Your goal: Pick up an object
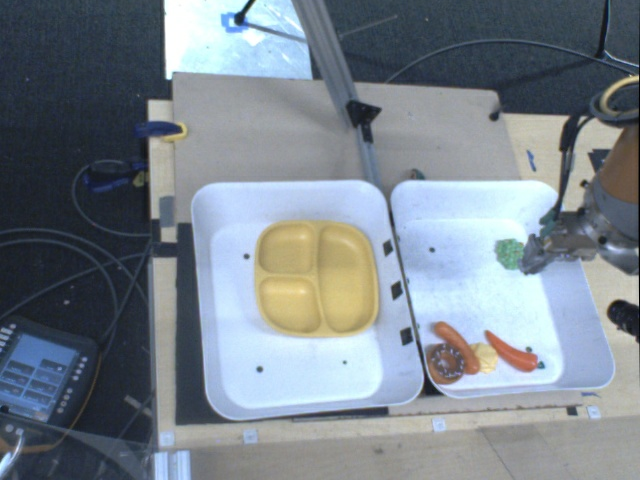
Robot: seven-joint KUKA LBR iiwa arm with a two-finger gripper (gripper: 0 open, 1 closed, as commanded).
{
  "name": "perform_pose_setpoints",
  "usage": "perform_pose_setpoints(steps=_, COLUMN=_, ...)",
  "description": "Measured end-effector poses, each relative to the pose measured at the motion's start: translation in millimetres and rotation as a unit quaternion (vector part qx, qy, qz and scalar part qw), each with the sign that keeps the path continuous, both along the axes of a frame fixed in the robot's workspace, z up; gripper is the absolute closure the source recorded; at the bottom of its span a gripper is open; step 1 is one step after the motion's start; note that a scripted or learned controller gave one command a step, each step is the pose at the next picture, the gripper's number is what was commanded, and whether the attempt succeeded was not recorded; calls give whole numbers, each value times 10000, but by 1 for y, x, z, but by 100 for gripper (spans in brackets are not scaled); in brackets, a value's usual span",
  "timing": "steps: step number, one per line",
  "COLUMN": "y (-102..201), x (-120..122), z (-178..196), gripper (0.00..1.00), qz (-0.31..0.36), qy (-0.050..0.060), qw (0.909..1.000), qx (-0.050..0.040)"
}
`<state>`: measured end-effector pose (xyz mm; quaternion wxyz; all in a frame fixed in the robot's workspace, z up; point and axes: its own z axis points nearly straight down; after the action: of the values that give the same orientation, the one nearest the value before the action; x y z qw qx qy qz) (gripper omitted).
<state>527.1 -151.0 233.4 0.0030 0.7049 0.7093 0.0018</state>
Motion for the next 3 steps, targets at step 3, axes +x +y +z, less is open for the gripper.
perform_pose_setpoints(steps=3, y=146, x=60, z=8, gripper=100, qz=23, qy=14, qw=10000, qx=18)
